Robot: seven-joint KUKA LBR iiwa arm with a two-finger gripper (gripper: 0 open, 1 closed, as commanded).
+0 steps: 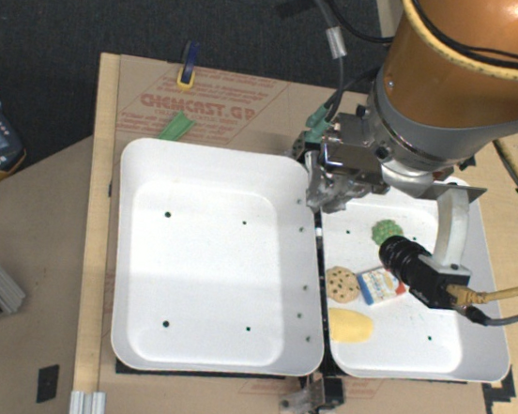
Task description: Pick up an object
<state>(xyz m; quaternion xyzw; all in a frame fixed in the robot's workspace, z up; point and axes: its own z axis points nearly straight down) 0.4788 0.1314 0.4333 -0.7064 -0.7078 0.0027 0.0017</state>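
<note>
The right bin holds a few small objects. A green knobbly piece lies toward its back, a round cookie near the divider, a small blue, white and red packet beside the cookie, and a pale yellow piece near the front. My gripper hangs over the back left corner of the right bin, right at the divider between the bins. It is behind and left of the objects, and nothing shows in its grasp.
The left bin lies beside it. A black cylinder with a yellow cable and a white bracket hang over the right bin next to the packet. A green scrap and a blue-yellow clip rest on the cardboard behind.
</note>
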